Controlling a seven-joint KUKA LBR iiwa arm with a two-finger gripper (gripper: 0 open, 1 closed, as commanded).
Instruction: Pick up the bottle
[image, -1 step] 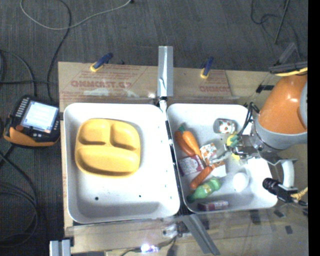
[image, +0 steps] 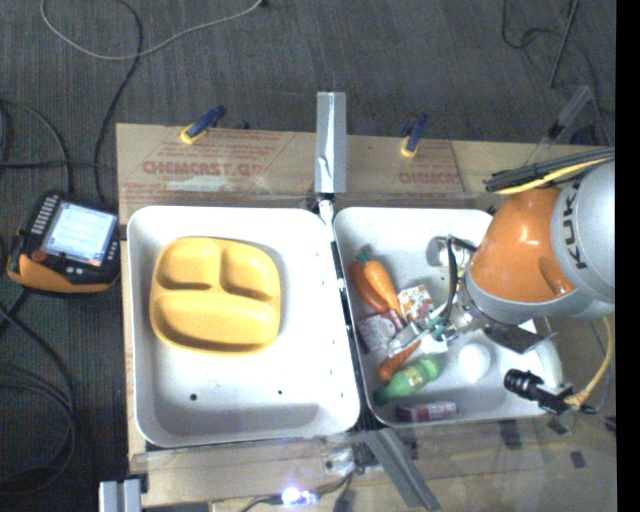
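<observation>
The pincer hangs low in the right bin, under the arm's orange band, and its tips are lost in clutter, so whether it is open or closed on anything cannot be told. The bottle, green with an orange end, lies on its side at about seven o'clock from the pincer, near it but apart as far as the view shows, close to the bin's front wall. Between the two sits a thin orange piece, just beside the bottle's upper edge. At ten o'clock from the pincer lies a small printed packet, and further the same way a carrot with a green top, slanting along the bin's left wall. A dark pouch lies at nine o'clock. A white round thing rests at four o'clock. A flat purple tube lies at six o'clock beyond the bottle, against the front wall. Across the divider, well off at nine o'clock, the left bin holds a yellow tray. A pendant sits left of the worktop.
</observation>
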